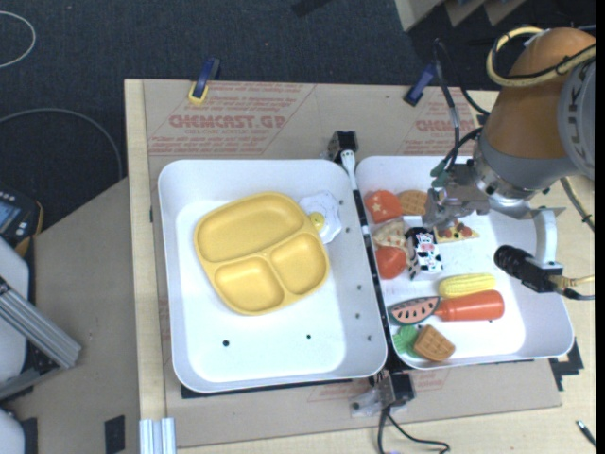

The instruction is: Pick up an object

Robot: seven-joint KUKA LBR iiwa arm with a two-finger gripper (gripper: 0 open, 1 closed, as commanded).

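The bench of pale board is the largest thing under me, lettered in red along its far side, with a blue and yellow clamp at the far left and a blue clamp further right. On it sit two shallow white bins touching side by side. The left bin holds a yellow divided plate with three compartments, lying toward its far half, and a small white and yellow piece touches the plate's far right corner.

My arm reaches in from the right, its orange band above the far part of the right bin. My gripper hangs low over that bin's far middle, just above the toy food; I cannot tell how its jaws stand, or whether anything is between them.

Toy food crowds the left half of the right bin. A red tomato lies far left, with a tan piece beside it. Nearer, a pale wedge and another red piece sit beside a small black and white cow. Near those lie a yellow corn cob, a red-orange sausage touching it, a watermelon slice, a green piece and a brown waffle-like piece.
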